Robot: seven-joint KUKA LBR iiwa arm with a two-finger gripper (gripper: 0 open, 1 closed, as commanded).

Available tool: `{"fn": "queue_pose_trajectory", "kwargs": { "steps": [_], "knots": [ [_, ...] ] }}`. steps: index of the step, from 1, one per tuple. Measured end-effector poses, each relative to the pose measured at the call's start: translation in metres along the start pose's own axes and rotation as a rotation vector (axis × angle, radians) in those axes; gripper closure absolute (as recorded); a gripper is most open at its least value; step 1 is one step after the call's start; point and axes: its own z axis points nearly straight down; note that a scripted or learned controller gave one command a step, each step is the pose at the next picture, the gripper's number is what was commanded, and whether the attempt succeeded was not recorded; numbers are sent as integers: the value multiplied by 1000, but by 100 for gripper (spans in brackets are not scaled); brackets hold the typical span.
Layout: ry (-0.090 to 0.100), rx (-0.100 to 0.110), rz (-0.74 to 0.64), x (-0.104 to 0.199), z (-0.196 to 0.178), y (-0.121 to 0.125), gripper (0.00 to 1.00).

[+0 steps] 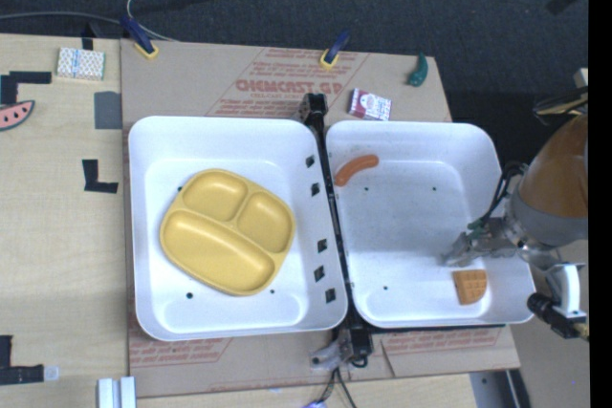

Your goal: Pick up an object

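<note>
Presumably approaching a pick: claw, finger state indiscernible, low in the right bin just above the waffle piece; sausage well apart.

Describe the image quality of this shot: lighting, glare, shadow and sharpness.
Camera view: even, soft light; the white bins look bright but keep detail, without harsh glare; the yellow divided plate casts only a faint shadow; the sausage and waffle piece look slightly soft; the arm at right is blurry.
</note>
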Motion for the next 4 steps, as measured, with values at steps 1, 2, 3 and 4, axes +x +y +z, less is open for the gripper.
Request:
{"fn": "queue_pose_trajectory", "kwargs": {
  "steps": [1, 2, 3, 4],
  "knots": [
    [0, 0, 0, 0, 0, 0, 0],
    [2, 1, -1, 1, -9, 0, 100],
    [2, 1, -1, 1, -9, 0, 0],
    [4, 1, -2, 2, -18, 1, 100]
  ]
}}
